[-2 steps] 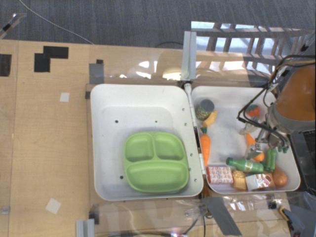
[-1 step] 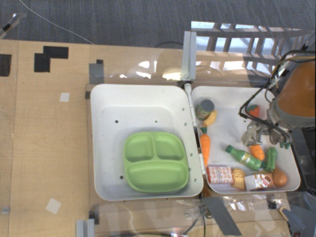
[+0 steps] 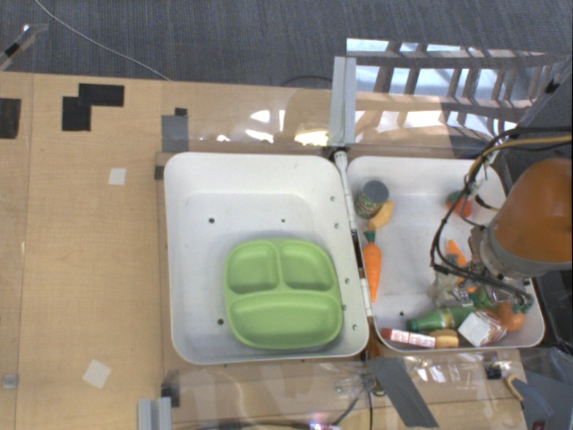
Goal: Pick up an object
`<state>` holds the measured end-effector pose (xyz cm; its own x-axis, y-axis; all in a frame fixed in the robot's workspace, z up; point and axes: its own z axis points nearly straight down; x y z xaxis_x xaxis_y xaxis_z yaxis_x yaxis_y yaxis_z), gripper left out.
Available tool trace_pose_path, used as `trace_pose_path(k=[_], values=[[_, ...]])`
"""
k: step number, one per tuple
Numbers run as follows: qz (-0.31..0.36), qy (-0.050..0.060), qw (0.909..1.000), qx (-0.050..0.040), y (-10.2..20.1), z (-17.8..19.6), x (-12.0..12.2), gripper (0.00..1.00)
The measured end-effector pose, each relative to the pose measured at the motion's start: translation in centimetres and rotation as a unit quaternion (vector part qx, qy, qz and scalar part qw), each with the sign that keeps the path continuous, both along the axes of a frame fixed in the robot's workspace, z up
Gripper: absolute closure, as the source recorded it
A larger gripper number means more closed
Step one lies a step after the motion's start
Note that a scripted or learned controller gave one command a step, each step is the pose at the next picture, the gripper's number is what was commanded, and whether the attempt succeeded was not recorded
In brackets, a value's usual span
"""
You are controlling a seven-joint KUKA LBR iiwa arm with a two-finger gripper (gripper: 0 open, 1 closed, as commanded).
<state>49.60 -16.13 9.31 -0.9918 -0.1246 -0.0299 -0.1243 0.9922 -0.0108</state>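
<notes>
My gripper (image 3: 472, 287) hangs low over the right bin (image 3: 407, 173), under the orange band of the arm (image 3: 537, 218), and the wrist hides its tip. Around it lie a green bottle (image 3: 443, 319), a white and brown box (image 3: 480, 328), and small orange pieces (image 3: 456, 254). A flat red and white packet (image 3: 421, 338) rests at the bin's front wall. Further left, an orange carrot (image 3: 372, 271) lies along the divider. Above it are a small can (image 3: 372, 194) and a yellow banana (image 3: 382, 214). A small red item (image 3: 461, 207) sits near the black cables.
The left bin (image 3: 192, 195) holds a green divided plate (image 3: 283, 292) in its front half. A metal rack (image 3: 448, 79) stands behind the right bin. Black cables (image 3: 440, 240) loop off the wrist over the right bin.
</notes>
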Motion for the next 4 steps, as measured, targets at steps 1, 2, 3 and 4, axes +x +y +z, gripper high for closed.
trace_pose_path(k=[1, 2, 3, 4], values=[[-0.047, 0.004, 0.9989, 0.0029, 3.3, 19.1, 1.2, 1.0], [-0.077, 0.017, 0.9969, 0.0059, 1.7, 2.4, -0.5, 1.0], [-0.11, 0.005, 0.9939, 0.0056, 6.0, 16.6, 3.9, 1.0], [-0.109, 0.003, 0.994, 0.0056, 6.0, 17.5, 4.0, 1.0]])
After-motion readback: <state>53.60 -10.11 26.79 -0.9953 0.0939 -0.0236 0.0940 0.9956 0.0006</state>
